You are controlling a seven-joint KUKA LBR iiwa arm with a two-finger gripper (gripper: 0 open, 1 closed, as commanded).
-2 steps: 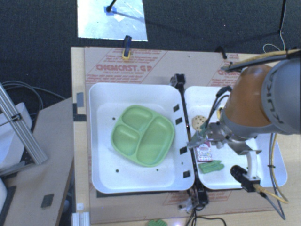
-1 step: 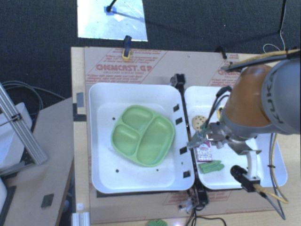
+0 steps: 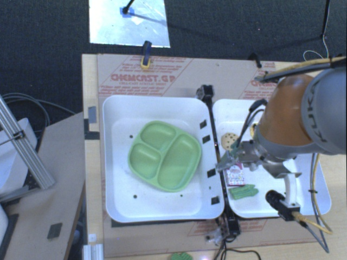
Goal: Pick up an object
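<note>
a small flat pink-and-white packet (image 3: 235, 175) lies beside a green bumpy piece (image 3: 243, 192); fingers' state: cannot tell.

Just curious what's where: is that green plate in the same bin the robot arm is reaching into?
No, the green plate lies in the left bin, while the gripper hangs over the right bin.

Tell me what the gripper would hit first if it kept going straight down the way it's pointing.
Probably the small pink and white packet lying on the right bin floor, just under the gripper. Depth is hard to judge from above, so the green piece beside it is possible.
</note>
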